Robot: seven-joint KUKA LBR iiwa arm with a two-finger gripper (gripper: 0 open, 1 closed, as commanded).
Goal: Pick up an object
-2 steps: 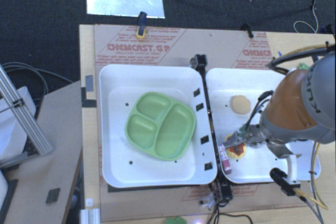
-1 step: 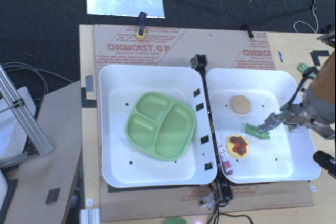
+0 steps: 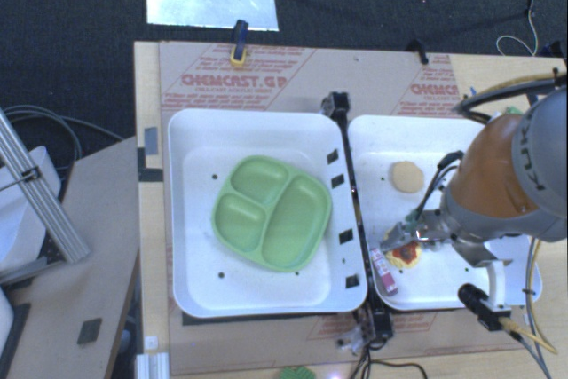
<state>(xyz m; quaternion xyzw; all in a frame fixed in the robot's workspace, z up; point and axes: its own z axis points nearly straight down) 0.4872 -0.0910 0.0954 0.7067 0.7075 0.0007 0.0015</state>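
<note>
A green plate [image 3: 272, 212] with three compartments lies in the middle of the left bin [image 3: 191, 146], with bare floor all round it. In the right bin [image 3: 373, 138], a tan disc [image 3: 407, 177] sits at 12 o'clock from the gripper [image 3: 397, 237], apart from it. A pink tube [image 3: 383, 270] lies at 6 o'clock, along the divider [image 3: 348, 191] between the bins. A red and yellow object [image 3: 407, 255] lies just beside the gripper at 4 o'clock, partly under the wrist. The gripper is low, near the bin's left wall; whether it is clenched or released cannot be told. The arm [image 3: 497, 182] covers the bin's right half.
</note>
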